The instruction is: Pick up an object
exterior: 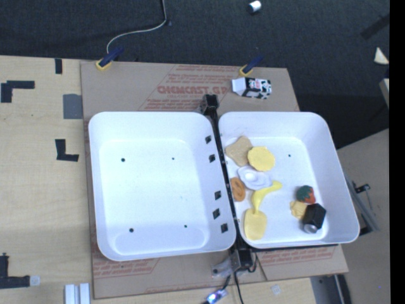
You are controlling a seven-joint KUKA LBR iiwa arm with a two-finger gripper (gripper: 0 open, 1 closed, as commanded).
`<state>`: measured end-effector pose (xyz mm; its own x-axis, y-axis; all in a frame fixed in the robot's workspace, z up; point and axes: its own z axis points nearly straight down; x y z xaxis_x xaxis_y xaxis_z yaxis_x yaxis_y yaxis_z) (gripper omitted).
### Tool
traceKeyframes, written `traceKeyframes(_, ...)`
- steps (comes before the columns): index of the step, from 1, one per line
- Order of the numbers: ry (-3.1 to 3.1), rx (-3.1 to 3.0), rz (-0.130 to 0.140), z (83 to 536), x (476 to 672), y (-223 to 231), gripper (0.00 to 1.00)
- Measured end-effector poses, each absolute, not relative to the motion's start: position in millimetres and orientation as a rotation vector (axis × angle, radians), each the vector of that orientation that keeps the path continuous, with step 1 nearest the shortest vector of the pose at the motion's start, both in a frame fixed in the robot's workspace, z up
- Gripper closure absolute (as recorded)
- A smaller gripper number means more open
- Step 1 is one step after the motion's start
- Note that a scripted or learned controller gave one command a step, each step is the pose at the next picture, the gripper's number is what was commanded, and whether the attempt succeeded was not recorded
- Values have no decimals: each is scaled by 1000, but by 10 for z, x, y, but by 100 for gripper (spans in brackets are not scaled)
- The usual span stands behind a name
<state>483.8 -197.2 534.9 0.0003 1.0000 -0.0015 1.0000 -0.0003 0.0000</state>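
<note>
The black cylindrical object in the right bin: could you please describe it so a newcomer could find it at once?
Look in the right bin, at its near right corner. There the black cylinder lies beside a red-and-green toy and a small yellow piece. It is the only black item among the bin's pale and yellow things.

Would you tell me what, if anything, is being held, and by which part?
Nothing is held: the toys all lie in the right bin.

How the arm is posed, how its wrist is turned and how the gripper stands (open or closed) cannot be told from this view at this moment.
</note>
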Motion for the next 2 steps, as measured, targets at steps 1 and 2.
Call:
traceKeyframes(1, 2220, 2221, -2, 5349, 4837, -1939, 100)
traceKeyframes(2, 2218, 2222, -2, 5346, 4839, -2251, 100)
